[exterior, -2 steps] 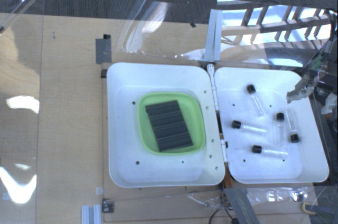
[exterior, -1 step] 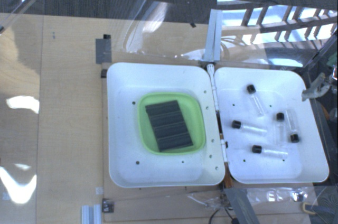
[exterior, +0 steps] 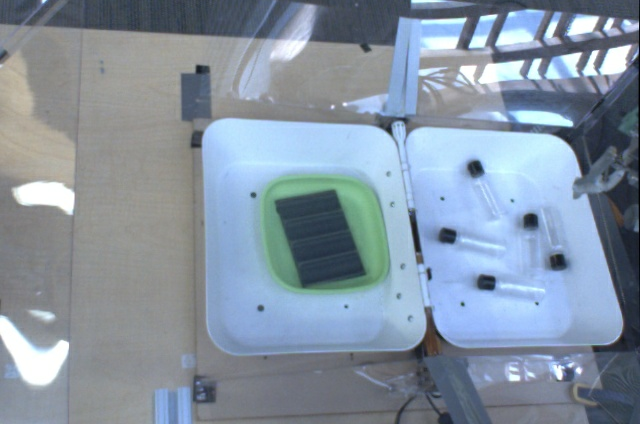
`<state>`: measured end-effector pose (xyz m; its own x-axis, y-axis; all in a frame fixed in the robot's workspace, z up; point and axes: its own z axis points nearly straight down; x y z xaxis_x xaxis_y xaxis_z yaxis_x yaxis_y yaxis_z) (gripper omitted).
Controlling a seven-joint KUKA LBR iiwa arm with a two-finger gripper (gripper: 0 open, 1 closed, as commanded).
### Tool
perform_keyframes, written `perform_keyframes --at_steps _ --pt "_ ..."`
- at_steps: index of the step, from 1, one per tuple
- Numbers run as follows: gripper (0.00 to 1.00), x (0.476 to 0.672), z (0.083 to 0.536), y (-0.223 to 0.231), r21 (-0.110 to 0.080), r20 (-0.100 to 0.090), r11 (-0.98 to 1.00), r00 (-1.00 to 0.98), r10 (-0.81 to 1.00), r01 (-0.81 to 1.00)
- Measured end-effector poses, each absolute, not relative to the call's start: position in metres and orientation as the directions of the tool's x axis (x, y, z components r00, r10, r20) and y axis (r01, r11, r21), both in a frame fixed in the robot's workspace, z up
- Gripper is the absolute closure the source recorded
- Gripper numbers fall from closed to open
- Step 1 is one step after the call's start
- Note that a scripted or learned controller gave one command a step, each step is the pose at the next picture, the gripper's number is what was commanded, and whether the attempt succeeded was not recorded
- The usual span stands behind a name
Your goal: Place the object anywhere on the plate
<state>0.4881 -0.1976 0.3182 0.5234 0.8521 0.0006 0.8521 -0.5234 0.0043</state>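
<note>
Left bin point(exterior: 230, 312): green plate point(exterior: 375, 230) sits near centre, a dark ribbed block point(exterior: 319, 238) lying flat on it, slightly skewed. Right bin point(exterior: 590, 312): five clear vials with black caps point(exterior: 484, 188) scattered loose, apart from each other. Far right edge: gripper point(exterior: 600, 174) just over the bin's rim; can't tell its opening or any load.

The arm point(exterior: 612, 162) is cut off at the right edge (hand unreadable).
</note>
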Motion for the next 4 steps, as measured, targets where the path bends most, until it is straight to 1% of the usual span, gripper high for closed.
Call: perform_keyframes --at_steps 1,2,3,4 --pt "0.0 0.489 0.305 -0.186 0.005 0.003 -0.579 0.579 0.815 0.815" --pt "0.0 0.489 0.32 -0.134 0.006 0.004 -0.685 0.685 0.729 0.729" --pt "0.0 0.488 0.304 -0.151 0.002 0.003 -0.765 0.765 0.644 0.644" --pt "0.0 0.488 0.274 -0.198 0.002 0.001 -0.824 0.824 0.567 0.567"
